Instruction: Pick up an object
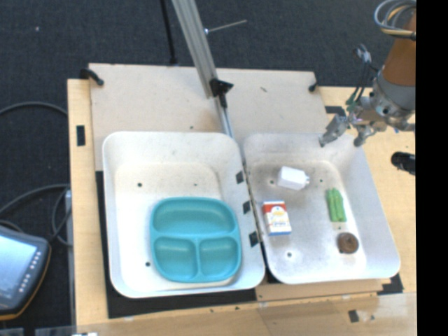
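Hovering above the far right corner of the right bin [378, 208], the tool [344, 133] is seen with its two fingers spread and nothing between them, well apart from every object. Four candidates lie in that bin: a small white block [293, 178] toward the far side, a red-and-white carton [277, 218] near the left wall, a green ribbed piece [336, 205] to the right and a brown round piece [348, 243] nearest; the teal divided tray [195, 239] sits in the left bin [126, 159]. The carton is judged light, stiff and slightly crushable, best taken across its narrow sides; the green piece looks light and narrow, possibly prone to rolling, so a grip across its width is advised.
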{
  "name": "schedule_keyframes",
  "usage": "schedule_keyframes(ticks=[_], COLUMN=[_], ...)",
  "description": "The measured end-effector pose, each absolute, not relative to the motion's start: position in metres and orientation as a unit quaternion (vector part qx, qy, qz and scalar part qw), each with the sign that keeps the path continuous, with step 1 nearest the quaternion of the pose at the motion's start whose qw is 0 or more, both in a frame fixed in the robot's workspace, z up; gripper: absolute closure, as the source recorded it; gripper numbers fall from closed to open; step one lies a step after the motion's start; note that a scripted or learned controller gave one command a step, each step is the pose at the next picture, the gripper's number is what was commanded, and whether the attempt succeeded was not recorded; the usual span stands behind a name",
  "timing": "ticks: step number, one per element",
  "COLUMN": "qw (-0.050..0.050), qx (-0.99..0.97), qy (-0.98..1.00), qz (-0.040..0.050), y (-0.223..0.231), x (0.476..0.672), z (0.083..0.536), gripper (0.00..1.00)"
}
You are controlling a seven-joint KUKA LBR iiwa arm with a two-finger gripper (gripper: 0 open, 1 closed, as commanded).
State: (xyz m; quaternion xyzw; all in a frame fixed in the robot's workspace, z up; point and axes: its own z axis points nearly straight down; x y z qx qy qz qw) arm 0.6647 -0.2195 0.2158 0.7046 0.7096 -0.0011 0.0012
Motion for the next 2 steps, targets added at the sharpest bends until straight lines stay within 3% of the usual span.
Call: schedule_keyframes(ticks=[1,2], qw=[0.005,0.002], qx=[0.705,0.705], qy=[0.709,0.709], qz=[0.0023,-0.0006], y=[-0.2118,-0.2121], x=[0.6517,0.651], z=[0.3718,0.3658], gripper=[0.0,0.0])
